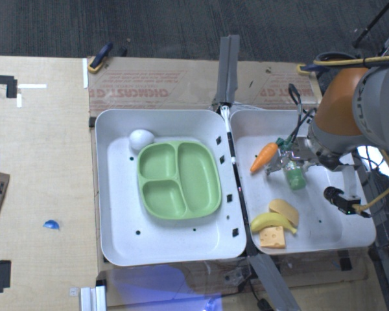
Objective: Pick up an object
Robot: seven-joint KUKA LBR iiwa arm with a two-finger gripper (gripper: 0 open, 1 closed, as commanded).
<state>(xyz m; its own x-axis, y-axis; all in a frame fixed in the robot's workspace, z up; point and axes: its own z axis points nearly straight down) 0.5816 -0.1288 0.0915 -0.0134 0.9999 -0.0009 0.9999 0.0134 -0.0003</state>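
In the right bin (pixel 324 235) an orange carrot (pixel 264 157) lies at the upper left, pointing down-left. My gripper (pixel 284 158) is low over the bin floor just right of the carrot's thick end. A small green translucent object (pixel 296 177) lies right below the gripper. At the bin's front left sit a yellow banana (pixel 271 222), a pale yellow slice (pixel 286 209) and an orange cheese wedge (pixel 272 238).
The left bin (pixel 117 225) holds a green divided plate (pixel 179 178) and a white egg-like ball (pixel 141 138) at its upper left. A grey divider post (pixel 227 70) stands between the bins at the back. Cables hang by the arm at the right.
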